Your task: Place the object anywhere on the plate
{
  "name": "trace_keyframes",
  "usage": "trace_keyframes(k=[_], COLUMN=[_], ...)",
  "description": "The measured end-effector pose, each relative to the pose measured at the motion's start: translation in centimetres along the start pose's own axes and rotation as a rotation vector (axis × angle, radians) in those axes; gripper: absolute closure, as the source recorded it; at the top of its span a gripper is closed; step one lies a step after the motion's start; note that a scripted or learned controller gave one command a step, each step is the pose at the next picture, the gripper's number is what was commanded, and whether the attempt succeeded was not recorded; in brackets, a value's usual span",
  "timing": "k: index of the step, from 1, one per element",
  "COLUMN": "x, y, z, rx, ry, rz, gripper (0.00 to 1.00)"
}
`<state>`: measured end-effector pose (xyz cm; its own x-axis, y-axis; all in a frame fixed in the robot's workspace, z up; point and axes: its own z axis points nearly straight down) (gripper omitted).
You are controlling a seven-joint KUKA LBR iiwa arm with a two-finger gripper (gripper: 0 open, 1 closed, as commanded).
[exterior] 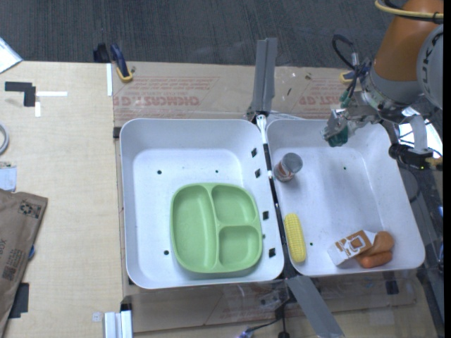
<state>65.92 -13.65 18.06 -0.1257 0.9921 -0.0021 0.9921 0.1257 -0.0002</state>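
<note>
Green and divided into three compartments, the plate (215,227) lies in the left bin (141,153), nothing on it. The gripper (337,132) hangs over the right bin (402,189) at about 1 o'clock; whether it is spread or closed I cannot tell. No object is held. To do this step well, I would descend straight onto one item, perhaps the small can (287,166) at 10 o'clock. Count: one can, one corn cob (294,237), one small carton (352,246), one orange sausage-like piece (377,251), two bins.

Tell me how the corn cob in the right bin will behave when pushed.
The corn cob looks rounded and elongated, so it would probably roll sideways. It lies beside the right bin's left wall, which may stop it. It appears rigid.
</note>
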Motion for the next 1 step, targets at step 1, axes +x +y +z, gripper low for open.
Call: trace_keyframes(k=[1], x=[8.34], y=[-1.83], z=[-1.07], rx=[0.001], ry=[0.001], rz=[0.019], gripper=[1.0])
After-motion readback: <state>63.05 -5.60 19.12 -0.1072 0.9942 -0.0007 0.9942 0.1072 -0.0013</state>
